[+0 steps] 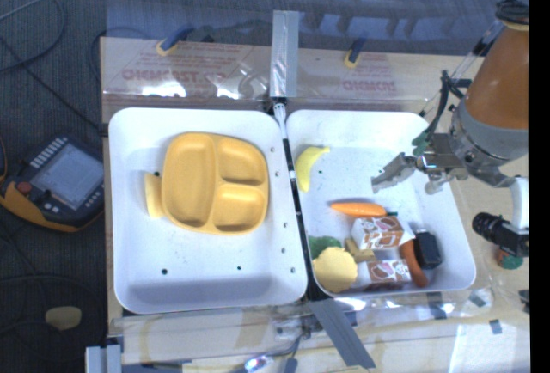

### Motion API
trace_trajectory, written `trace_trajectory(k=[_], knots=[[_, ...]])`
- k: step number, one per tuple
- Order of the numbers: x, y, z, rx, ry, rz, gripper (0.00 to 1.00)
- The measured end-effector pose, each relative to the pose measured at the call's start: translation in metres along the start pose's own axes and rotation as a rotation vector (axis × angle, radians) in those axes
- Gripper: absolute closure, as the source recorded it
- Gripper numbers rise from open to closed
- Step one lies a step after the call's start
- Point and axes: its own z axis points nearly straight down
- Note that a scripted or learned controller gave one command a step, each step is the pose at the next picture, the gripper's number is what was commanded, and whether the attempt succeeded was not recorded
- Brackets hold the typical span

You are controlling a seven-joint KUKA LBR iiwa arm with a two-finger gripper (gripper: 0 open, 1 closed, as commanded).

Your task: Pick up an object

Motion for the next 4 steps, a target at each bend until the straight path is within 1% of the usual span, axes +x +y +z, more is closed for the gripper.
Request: trace_trajectory(k=[1, 2, 3, 4], knots=[[0.004, -0.016, 0.101, 0.002, 0.001, -0.004, 0.00], [-0.013, 0.006, 0.075, 0.001, 0.001, 0.095, 0.00], [0.003, 0.016, 0.192, -0.020, -0.005, -0.098, 0.00], [0.007, -0.008, 0.192, -0.024, -0.007, -0.092, 0.00]])
